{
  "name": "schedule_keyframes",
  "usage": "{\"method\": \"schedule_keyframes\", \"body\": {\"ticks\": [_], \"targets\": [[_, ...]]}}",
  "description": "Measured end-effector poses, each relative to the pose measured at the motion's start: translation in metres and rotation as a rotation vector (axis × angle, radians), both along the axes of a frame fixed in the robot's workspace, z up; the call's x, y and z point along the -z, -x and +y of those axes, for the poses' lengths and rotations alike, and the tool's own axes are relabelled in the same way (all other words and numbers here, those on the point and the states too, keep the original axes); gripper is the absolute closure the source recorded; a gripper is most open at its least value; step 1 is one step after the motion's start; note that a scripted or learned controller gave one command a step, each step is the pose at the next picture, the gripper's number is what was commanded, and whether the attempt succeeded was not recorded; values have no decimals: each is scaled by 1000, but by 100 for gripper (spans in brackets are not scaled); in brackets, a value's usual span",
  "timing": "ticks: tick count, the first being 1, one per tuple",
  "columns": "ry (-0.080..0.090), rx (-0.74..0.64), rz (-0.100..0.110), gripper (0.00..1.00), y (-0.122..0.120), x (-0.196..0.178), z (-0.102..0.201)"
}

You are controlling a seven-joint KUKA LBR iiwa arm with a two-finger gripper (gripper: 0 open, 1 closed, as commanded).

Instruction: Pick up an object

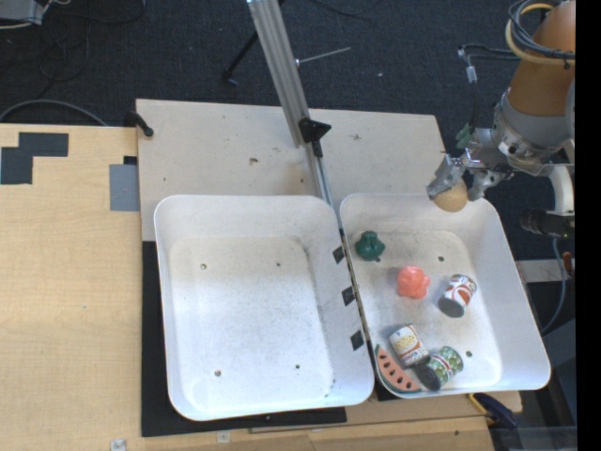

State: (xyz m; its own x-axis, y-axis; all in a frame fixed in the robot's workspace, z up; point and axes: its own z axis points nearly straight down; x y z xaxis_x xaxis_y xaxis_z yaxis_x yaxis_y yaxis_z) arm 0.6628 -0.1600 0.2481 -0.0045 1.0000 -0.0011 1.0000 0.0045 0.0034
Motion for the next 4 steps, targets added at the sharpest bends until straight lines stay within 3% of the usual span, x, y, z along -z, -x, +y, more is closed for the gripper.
{"method": "schedule_keyframes", "body": {"ticks": [4], "targets": [[-3,1,9,100,113,-4,183]]}}
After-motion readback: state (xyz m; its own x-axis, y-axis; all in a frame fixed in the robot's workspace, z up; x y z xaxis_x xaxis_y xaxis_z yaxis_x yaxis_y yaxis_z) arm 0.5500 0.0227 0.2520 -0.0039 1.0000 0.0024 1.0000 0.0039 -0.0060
